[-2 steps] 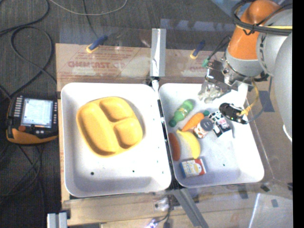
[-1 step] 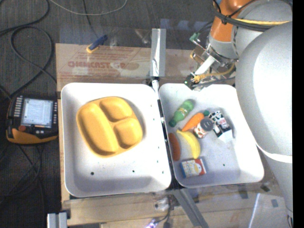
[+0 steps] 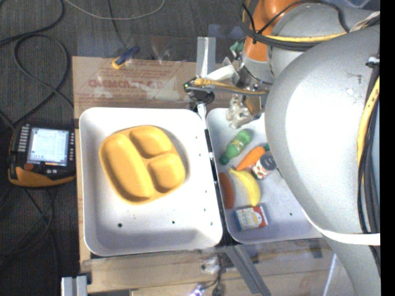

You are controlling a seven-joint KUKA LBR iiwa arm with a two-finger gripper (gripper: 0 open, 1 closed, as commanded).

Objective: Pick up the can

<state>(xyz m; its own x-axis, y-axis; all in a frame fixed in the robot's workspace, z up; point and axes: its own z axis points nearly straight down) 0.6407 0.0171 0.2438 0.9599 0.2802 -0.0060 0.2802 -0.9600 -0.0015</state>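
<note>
From the camera above, two shallow white bins sit side by side on the surface. The left bin (image 3: 92, 227) holds a yellow divided tray (image 3: 144, 163), lying a little toward its far left part, with three compartments facing up.

The right bin (image 3: 278, 224) carries a cluster of small things. A green bottle (image 3: 237, 146) lies tilted near the bin's far left part. Just right of it lies an orange carrot (image 3: 252, 157), and touching the carrot's near right end is the can (image 3: 265, 165), small, with a dark top and a red-and-white side. Near of these lies a yellow banana (image 3: 248, 187), with a reddish sausage-like piece (image 3: 227, 190) beside it along the bin's left wall. A small carton (image 3: 250, 217) with a red and blue label lies nearest.

The grey arm (image 3: 327, 134) comes in from the right and covers much of the right bin. Its orange band (image 3: 281, 5) shows at the far side. The end effector (image 3: 237, 111) hangs over the far end of the right bin, well apart from the can; whether it is open or closed cannot be told, and nothing is seen in its grasp.

A handheld pendant (image 3: 42, 154) with a lit screen lies on the floor left of the bins.
</note>
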